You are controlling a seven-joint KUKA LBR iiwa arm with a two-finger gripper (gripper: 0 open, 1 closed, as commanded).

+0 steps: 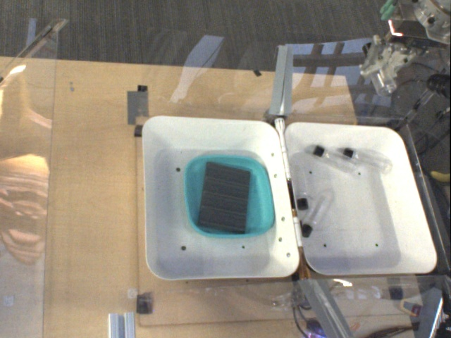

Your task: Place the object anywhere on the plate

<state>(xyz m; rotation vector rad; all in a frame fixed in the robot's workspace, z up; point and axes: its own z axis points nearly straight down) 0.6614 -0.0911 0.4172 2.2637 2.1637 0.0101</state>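
We see the dark ribbed block (225,197) lying flat on the teal plate (263,204) in the left bin (158,189). In the right bin (394,238) lie clear tubes with black caps (345,158). Farther back, the gripper (384,65) hovers above the bench's far right corner; whether it is spread or closed, we cannot tell.

You're looking down on a pale wooden bench (77,189) that bears two shallow white bins (162,259) side by side. Beyond its far edge runs dark grey ribbed carpet (176,13). A clear panel over the bench's left side throws soft warm reflections (28,182). Small dark brackets (139,104) sit near the bins' corners.
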